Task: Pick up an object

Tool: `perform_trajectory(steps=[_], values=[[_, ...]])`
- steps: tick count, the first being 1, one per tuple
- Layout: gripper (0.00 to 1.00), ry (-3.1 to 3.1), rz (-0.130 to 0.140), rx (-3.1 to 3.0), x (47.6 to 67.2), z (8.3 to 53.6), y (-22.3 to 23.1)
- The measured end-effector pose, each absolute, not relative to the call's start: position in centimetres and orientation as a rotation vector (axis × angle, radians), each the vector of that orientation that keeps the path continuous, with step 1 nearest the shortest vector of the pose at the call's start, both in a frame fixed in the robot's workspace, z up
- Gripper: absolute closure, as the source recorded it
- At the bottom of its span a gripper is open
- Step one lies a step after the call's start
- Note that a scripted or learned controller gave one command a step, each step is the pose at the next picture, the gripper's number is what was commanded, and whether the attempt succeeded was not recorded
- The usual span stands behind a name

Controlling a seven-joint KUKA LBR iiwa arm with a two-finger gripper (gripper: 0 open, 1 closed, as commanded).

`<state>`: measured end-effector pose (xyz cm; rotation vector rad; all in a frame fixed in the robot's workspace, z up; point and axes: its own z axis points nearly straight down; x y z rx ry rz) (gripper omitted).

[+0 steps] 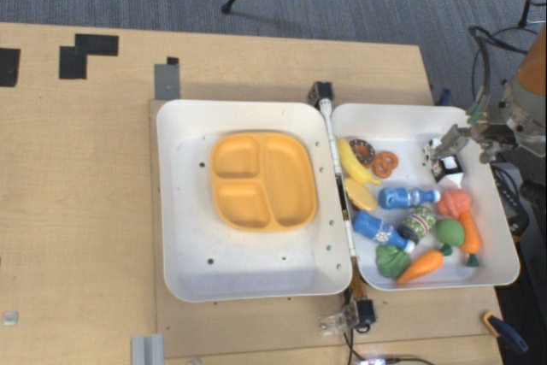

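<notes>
The right white bin (402, 120) holds several toy foods. A yellow banana (355, 161) lies at its left side beside a pretzel (385, 160) and a dark round cookie (362, 149). Two blue bottles (406, 198) (370, 226), a small can (419, 223), a green apple (449, 232), a pink lump (455, 202), two orange carrots (422, 267) (470, 235) and green broccoli (391, 260) crowd the near half. My gripper (446, 153) hangs over the bin's far right part, above a small black-and-white piece (448, 172), just beyond the pink lump.
The left bin (184, 209) bears an orange divided plate (259, 181). The arm (523, 103) comes in over the right bin's right rim, with cables beside it. A ridge (338, 184) separates the two bins. Bare wooden bench lies to the left.
</notes>
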<state>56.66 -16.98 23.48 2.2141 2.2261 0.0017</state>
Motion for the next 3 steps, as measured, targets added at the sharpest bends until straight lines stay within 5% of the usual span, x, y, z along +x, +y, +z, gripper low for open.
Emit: perform_trajectory(steps=[1, 2, 3], values=[[0.00, 2.106, 0.016, 2.293, 59.2, 10.7, -19.1], [0.00, 2.181, 0.010, 2.238, 63.4, 10.8, -20.4], [1.00, 2.181, 0.014, 2.228, 63.6, 12.2, -20.4]])
